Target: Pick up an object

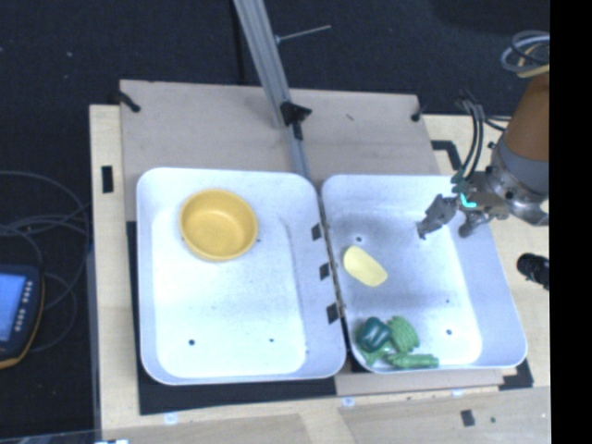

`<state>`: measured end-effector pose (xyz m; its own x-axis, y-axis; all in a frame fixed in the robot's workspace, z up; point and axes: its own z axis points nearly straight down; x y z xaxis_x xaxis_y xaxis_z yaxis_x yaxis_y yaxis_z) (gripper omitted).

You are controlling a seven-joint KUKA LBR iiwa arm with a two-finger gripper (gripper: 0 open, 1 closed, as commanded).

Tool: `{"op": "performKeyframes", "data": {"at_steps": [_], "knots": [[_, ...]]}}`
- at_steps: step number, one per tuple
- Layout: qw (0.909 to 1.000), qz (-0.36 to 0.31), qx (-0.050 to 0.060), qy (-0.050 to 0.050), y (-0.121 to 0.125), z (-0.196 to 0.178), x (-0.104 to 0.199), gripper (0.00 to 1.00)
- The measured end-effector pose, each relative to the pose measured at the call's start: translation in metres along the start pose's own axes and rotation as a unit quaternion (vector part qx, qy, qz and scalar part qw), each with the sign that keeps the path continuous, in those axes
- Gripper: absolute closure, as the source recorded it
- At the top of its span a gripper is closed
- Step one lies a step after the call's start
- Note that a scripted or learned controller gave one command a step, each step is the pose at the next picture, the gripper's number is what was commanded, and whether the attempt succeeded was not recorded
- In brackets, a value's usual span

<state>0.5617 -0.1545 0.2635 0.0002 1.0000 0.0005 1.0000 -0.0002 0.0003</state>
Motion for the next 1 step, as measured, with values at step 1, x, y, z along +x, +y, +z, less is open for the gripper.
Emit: {"op": "performKeyframes", "data": {"at_steps": [1], "knots": [[1.0000, 0.000, 0.000, 0.000, 0.0000, 0.0000, 0.0000, 0.00]]}}
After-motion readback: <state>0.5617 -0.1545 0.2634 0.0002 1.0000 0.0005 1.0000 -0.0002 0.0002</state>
